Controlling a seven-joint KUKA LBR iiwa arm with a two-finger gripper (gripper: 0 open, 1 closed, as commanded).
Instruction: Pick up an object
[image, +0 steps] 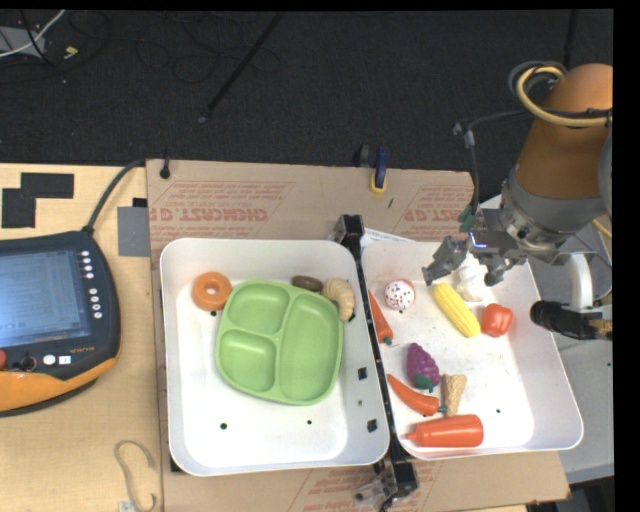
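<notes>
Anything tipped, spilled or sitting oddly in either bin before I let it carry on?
Nothing looks spilled or damaged. The green divided plate sits askew in the left bin, with a donut and a croissant lying beside it rather than on it. The toy foods in the right bin lie loosely scattered.

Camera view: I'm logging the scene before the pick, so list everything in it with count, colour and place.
tray: 1, green, left bin
donut: 1, orange, left bin, by the tray
croissant: 1, tan, left bin's right edge
egg: 1, white, speckled, right bin
corn: 1, yellow, right bin
tomato: 1, red, right of the corn
grapes: 1, purple, right bin
carrot: 1, orange, right bin's left edge
bottle: 1, red, right bin front
pendant: 1, grey and orange, left bench
gripper: 1, grey, over the corn
</notes>
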